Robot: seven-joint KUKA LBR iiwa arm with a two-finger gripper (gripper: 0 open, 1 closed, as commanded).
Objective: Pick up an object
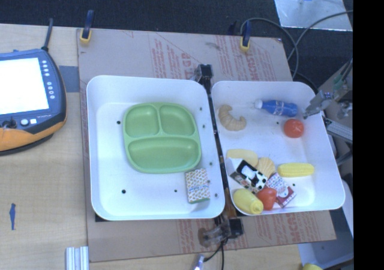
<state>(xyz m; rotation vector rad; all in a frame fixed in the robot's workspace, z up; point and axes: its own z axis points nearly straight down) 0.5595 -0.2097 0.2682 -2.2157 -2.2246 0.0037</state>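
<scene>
- Left bin (102, 143): a green divided plate (161, 137) sits at centre, and a small patterned box (197, 185) lies just off the plate's 5 o'clock corner.
- Right bin (324, 161): a croissant (231, 118) at 10 o'clock, a blue bottle (276, 107) lying on its side at 12 o'clock, and a red ball (293, 128) just beside the bottle's 4 o'clock end.
- Down at 6 o'clock in that bin, a cluster of toys: a yellow corn cob (295, 170), a yellow lemon-like piece (247, 201), a small red piece (267, 198) touching it, and a black-and-white toy (250, 175).
- The gripper (316, 107) pokes in at the bin's 2 o'clock rim, near the red ball.
- On the surface (42, 203), at 9 o'clock, a teach pendant (29, 96) with a lit white screen.
</scene>
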